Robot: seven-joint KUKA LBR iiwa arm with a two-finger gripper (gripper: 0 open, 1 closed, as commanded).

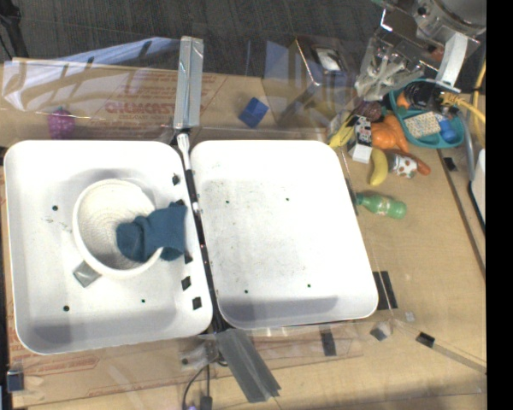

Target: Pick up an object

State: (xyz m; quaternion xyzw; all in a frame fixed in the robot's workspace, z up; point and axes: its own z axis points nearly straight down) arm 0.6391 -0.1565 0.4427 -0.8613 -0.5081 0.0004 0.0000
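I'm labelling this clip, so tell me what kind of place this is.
Probably a robot grasping test bench in a lab: two shallow white plastic bins side by side, a grey robot arm's metal gripper hanging above, and a heap of small plastic toys beside them.

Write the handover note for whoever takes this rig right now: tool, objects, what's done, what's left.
Tool: up at the top right, outside both bins, above the clutter of small toys on the bench; whether it is open or shut can't be read, and nothing is visibly in it.
Objects: dark blue crumpled cloth draped over the rim of the round white bowl in the left white bin. A small grey piece lies beside the bowl.
The right white bin sits alongside.
Done: no pick yet.
Left: move over the left bin, grasp one object, lift it.
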